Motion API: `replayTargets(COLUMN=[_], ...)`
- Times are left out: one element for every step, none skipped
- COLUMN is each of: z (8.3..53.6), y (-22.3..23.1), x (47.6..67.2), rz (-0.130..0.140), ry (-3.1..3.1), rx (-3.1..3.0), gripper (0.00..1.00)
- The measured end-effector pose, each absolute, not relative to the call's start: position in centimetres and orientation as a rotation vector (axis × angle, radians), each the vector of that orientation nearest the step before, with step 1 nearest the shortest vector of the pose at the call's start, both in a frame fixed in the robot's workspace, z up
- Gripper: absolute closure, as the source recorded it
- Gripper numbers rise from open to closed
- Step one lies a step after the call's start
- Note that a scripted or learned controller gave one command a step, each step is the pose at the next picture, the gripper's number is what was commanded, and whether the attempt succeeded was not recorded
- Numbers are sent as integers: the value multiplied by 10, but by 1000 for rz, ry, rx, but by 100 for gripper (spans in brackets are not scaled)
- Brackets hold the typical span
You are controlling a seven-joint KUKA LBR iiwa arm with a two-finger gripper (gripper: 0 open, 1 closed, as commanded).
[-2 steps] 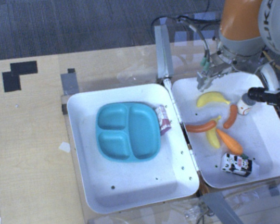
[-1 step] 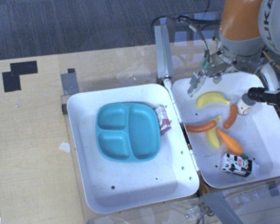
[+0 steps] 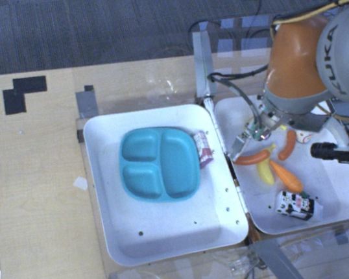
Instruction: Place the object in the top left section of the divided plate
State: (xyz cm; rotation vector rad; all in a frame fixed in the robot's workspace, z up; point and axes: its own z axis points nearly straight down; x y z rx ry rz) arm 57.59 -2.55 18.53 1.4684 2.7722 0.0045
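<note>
A blue divided plate (image 3: 160, 164) lies in the left bin (image 3: 170, 235), with two small sections on its left and one long section on its right. All its sections look bare. A small purple and white packet (image 3: 203, 147) rests against the plate's right rim. My gripper (image 3: 254, 133) hangs over the upper left part of the right bin (image 3: 343, 207), just above a red sausage (image 3: 253, 157). Whether anything is between its fingers is hidden by the wrist.
The right bin also holds a second red sausage (image 3: 287, 144), a yellow banana-like piece (image 3: 266, 172), an orange carrot (image 3: 289, 178) and a black and white box (image 3: 295, 205). The bins' shared wall (image 3: 233, 179) runs between plate and gripper.
</note>
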Motion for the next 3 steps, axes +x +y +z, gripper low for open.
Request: replayTargets(z=[186, 187, 187], y=[-11, -11, 46], x=[665, 665, 658], rz=[6, 6, 6], ry=[2888, 2888, 2951], rx=[1215, 1216, 1057], gripper=[0, 0, 0])
